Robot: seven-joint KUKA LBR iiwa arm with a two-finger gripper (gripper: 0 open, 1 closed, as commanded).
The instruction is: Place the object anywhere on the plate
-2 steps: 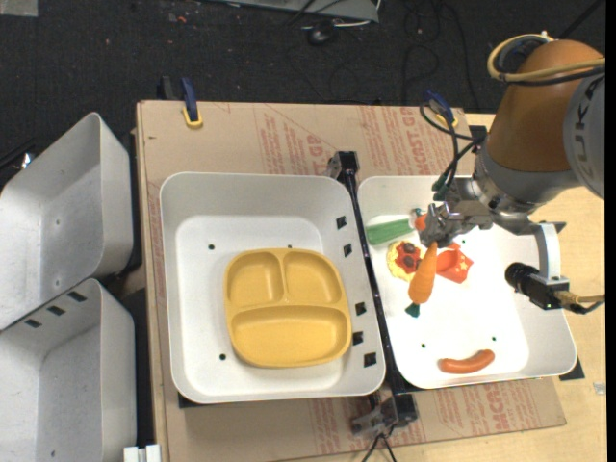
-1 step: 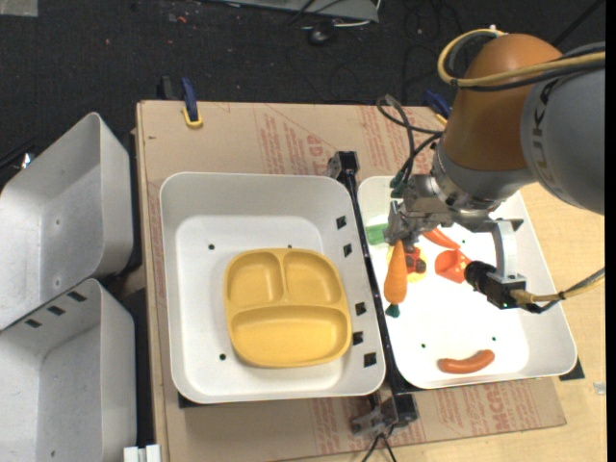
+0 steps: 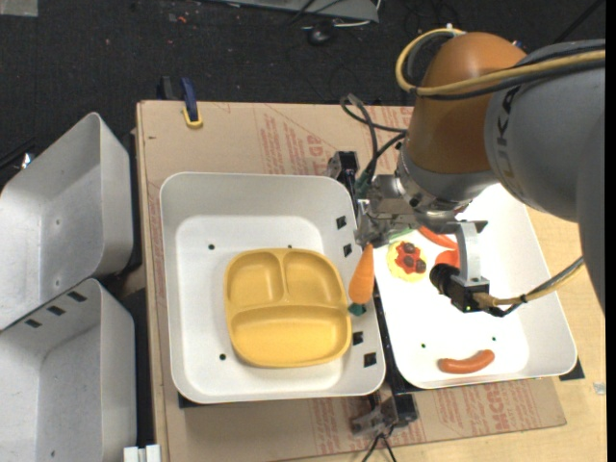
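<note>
Orange carrot (image 3: 362, 275) hung upright below the gripper (image 3: 370, 239), top end up at the gripper, green tip down near the wall between the two bins. Looked like the gripper was closed on the carrot's top end, but the arm's wrist blocked most of the view, so that's a judgement from how the carrot hung, not a clean look at contact.

Position: carrot sat over the seam between the left bin (image 3: 192, 210) and the right bin (image 3: 539, 345), just beside the right edge of the yellow plate (image 3: 286, 306), not over it yet. Plate was a divided one, three compartments, lying flat in the left bin.

Right bin also had a pizza slice (image 3: 408, 258), a sausage (image 3: 467, 361) and a small red piece (image 3: 445, 237) near the arm. None of them in the way.

Step in hand, as I read it: carry and drop. To do it well:
- shift toward the plate's middle before releasing; any compartment counts, but the near rim is risky.
- the carrot is long and round, so it will likely tip and roll on release. Lower it close to the plate first, don't drop from height.
- aim the green tip into a compartment so the ridges stop the roll.
- keep the carrot's low end above the bin wall while crossing.

Main risk: release at the current spot would put it on the bin wall or the gap, not the plate.
</note>
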